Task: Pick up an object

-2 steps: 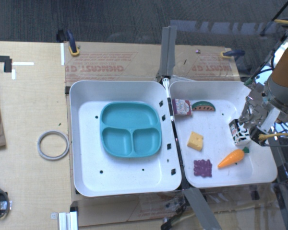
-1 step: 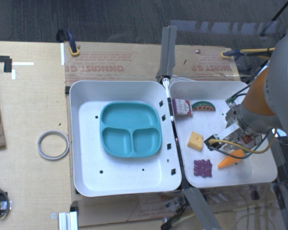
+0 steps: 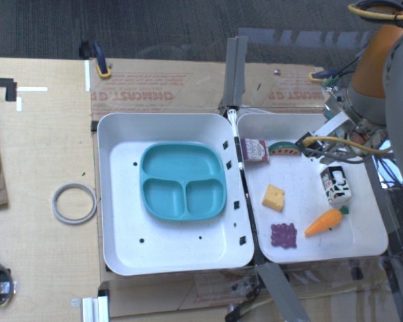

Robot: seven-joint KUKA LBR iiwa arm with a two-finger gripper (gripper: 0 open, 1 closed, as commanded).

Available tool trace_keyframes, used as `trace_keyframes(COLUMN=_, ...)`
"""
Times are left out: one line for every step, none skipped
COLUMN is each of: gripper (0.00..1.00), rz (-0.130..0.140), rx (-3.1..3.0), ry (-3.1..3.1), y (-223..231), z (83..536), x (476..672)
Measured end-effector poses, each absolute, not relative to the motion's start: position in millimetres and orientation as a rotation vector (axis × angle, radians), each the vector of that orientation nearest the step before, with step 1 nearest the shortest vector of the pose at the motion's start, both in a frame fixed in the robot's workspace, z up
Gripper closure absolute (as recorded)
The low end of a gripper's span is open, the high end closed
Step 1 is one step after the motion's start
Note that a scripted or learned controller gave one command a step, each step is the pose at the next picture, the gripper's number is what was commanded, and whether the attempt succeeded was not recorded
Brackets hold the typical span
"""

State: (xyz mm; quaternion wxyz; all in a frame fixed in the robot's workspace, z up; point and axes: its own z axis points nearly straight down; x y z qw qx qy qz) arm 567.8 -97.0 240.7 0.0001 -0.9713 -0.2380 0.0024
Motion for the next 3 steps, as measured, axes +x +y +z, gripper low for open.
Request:
trace_keyframes(gripper=0.0, rz=0.008, rx=-3.119, ry=-0.378, y=-157, z=267, x=634.4)
trace_keyframes(gripper=0.0, rz=0.005, rx=-3.125, ry=-0.323, y=-111, z=92, x=634.3)
trace_keyframes(gripper=1.0, rz=0.012, rx=-3.124, ry=-0.334, y=-110, z=100, x=633.8)
